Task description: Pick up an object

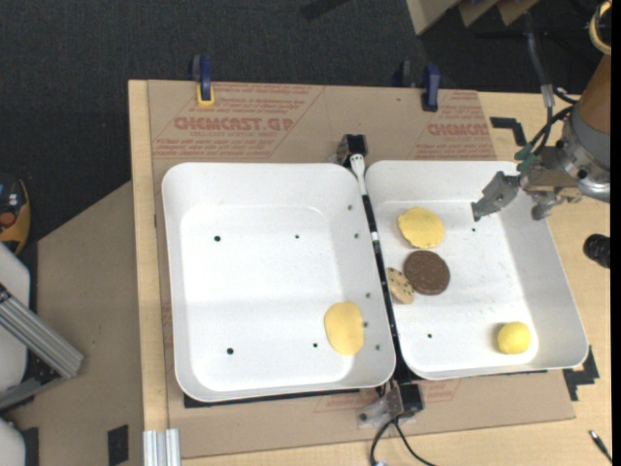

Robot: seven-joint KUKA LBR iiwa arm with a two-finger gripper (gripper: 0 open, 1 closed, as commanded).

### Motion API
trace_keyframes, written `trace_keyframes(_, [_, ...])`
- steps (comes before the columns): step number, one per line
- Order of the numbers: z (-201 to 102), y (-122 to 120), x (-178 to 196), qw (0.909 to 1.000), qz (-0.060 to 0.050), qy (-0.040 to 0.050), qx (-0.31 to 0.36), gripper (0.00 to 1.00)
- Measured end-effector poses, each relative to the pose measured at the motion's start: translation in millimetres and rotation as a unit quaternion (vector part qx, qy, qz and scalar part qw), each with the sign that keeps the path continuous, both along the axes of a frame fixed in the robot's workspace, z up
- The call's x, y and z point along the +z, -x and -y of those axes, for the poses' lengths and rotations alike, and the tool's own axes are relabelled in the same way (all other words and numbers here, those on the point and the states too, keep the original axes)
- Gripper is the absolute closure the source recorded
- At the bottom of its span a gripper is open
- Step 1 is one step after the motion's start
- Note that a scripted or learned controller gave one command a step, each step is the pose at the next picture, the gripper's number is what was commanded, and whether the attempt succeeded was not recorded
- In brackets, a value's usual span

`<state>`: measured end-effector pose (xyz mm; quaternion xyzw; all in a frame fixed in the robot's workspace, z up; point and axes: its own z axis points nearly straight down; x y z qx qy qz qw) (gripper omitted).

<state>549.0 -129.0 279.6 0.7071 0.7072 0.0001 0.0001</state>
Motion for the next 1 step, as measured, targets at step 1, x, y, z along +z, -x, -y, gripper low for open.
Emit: trace_keyframes(1, [0.0, -0.6, 10.9, 1.0000, 0.002, 0.0005, 0.000, 1.00])
